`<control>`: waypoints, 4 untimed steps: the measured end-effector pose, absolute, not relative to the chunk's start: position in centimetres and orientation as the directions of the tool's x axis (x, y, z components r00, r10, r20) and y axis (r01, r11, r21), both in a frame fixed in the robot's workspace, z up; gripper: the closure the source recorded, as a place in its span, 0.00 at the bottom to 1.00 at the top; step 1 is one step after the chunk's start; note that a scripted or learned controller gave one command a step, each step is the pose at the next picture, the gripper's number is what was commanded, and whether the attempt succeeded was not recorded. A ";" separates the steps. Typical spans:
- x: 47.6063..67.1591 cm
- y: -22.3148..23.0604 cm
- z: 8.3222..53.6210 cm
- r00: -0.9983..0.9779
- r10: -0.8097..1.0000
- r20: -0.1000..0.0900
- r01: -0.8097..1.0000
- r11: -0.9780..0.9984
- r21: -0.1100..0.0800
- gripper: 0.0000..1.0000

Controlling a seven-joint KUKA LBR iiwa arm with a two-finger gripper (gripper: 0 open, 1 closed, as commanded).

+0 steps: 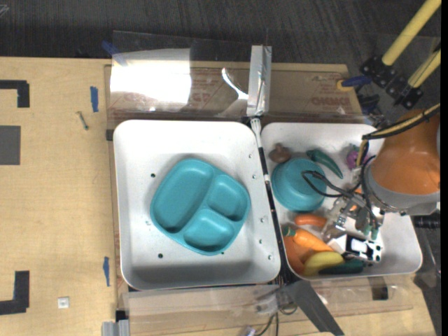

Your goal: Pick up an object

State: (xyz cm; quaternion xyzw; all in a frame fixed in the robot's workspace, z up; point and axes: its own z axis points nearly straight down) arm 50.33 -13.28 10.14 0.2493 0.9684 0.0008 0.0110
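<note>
The right bin [409, 257] holds several small toys: a teal bowl [297, 184], an orange carrot [308, 240], a yellow banana [323, 260], a black-and-white toy [367, 249], a small brown piece [279, 152], a teal-green piece [323, 159] and a purple piece [352, 156]. My gripper [352, 219] hangs low over the middle of this bin. It is just right of the bowl and above the carrot and the black-and-white toy. Cables and the wrist hide its tip. The orange band [406, 166] sits above it at the right.
A teal divided plate [201, 205] lies in the left bin [133, 187]. A clear plastic divider [257, 82] stands behind the bins. Yellow-handled tools [413, 26] lie at the top right. A wooden bench [49, 208] spreads to the left.
</note>
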 end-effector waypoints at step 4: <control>54.0 1.5 25.2 -0.507 0.862 -0.002 0.862 0.507 0.008 1.00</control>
